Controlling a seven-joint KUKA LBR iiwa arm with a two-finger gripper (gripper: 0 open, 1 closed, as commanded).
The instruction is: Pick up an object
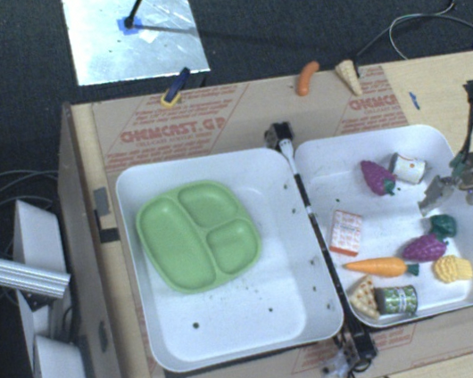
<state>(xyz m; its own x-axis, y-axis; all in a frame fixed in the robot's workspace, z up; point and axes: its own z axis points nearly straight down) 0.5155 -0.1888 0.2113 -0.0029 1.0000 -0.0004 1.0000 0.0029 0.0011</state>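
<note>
My gripper (433, 197) hangs over the right part of the right bin (323, 164), reaching in from the right edge. It is just above a dark green toy (443, 225) and to the right of a white cup (410, 167). Nothing shows in its grasp. Lying in the same bin are a purple eggplant (377, 176), a red and white packet (346, 231), a carrot (379, 266), purple grapes (423, 246), a corn cob (452, 268), a green can (396, 300) and a cracker (361, 295).
The left bin (241, 318) holds a green divided plate (198, 236). Behind the bins on the cardboard lie an orange sausage (307, 77), a cone (348, 76) and a blue and yellow tool (175, 87). A metal sheet (131, 30) lies further back.
</note>
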